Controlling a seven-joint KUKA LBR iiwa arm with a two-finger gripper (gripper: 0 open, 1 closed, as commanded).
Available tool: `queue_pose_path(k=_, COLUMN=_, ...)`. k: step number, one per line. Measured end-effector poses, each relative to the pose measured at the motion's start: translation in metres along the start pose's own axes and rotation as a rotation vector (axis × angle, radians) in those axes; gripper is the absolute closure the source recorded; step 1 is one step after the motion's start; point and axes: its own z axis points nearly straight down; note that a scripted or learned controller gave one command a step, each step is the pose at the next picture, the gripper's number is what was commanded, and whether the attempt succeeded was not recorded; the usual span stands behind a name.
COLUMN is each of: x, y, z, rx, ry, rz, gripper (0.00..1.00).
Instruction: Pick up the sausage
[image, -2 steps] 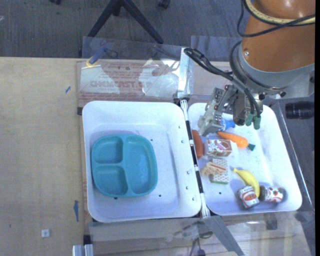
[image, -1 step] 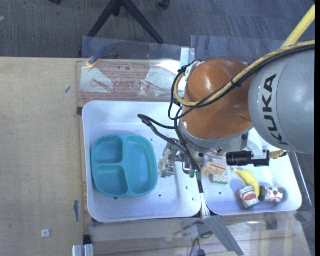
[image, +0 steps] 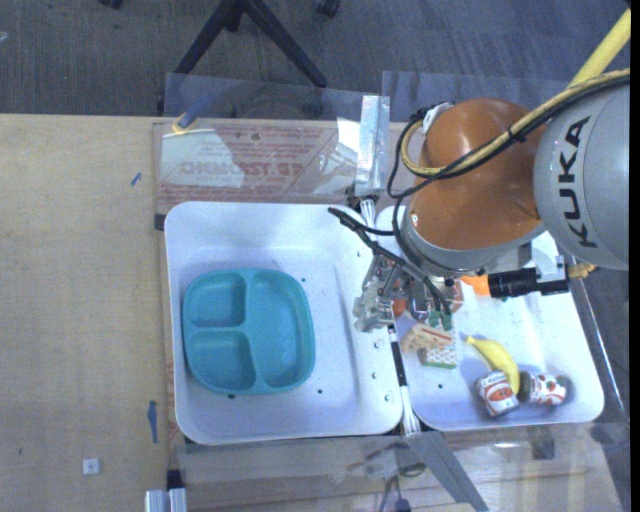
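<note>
Reaching in from the right, the grey arm (image: 590, 180) with its orange band (image: 470, 175) hangs over the seam between the two white bins. The gripper (image: 385, 298) sits low at the left edge of the right bin (image: 585, 390), just beside the divider; whether it is wide, narrow or holding anything cannot be told, as wrist and cables cover it. No sausage can be picked out for certain among the things there. Just right of the gripper lies a tan waffle-like piece (image: 435, 345), a banana (image: 497, 356) beside it, and two small red-and-white toys (image: 520, 390) at the near right. The left bin (image: 190, 225) holds a teal divided plate (image: 247, 330).
</note>
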Motion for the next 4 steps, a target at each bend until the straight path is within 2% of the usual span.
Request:
queue_pose_path(k=1, x=-0.072, y=-0.056, z=0.019, rx=-0.001, ry=-0.003, rz=-0.392, gripper=1.0)
queue_pose_path(k=2, x=-0.074, y=-0.054, z=0.007, rx=-0.003, ry=-0.012, rz=-0.39, gripper=1.0)
queue_pose_path(k=3, x=-0.074, y=-0.055, z=0.008, rx=-0.003, ry=-0.012, rz=-0.39, gripper=0.0)
queue_pose_path(k=4, x=-0.074, y=-0.055, z=0.008, rx=-0.003, ry=-0.012, rz=-0.39, gripper=0.0)
